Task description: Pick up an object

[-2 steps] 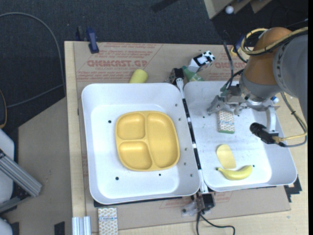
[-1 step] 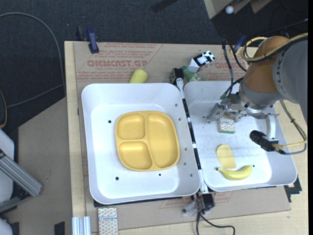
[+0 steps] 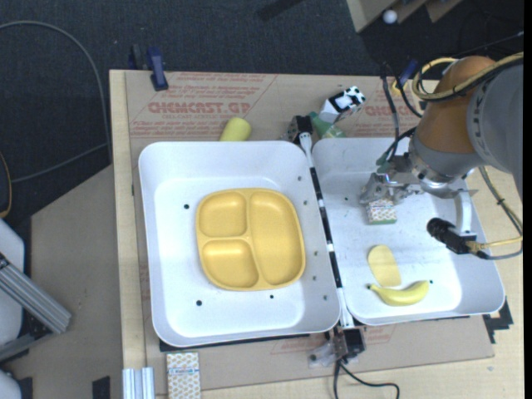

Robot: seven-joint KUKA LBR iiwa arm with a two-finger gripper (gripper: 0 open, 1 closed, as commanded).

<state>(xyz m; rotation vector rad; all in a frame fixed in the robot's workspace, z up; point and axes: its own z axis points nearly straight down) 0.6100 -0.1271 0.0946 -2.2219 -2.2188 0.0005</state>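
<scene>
**Tool over a small box in the right bin**

A small box (image 3: 382,213) with a printed side lies in the right bin (image 3: 474,293), near its middle. The tool (image 3: 384,188) is just above the box and seems to touch its top; I cannot tell if it is released or clenched. In the same bin, nearer the front, a banana (image 3: 401,293) lies beside a pale yellow oval piece (image 3: 383,263). The left bin (image 3: 166,223) contains a yellow plate with three compartments (image 3: 249,238). Behind the bins, on the worktop (image 3: 125,131), there is a yellow cylinder (image 3: 236,129). The board carries red writing that reads about "CHEMCAST".
</scene>
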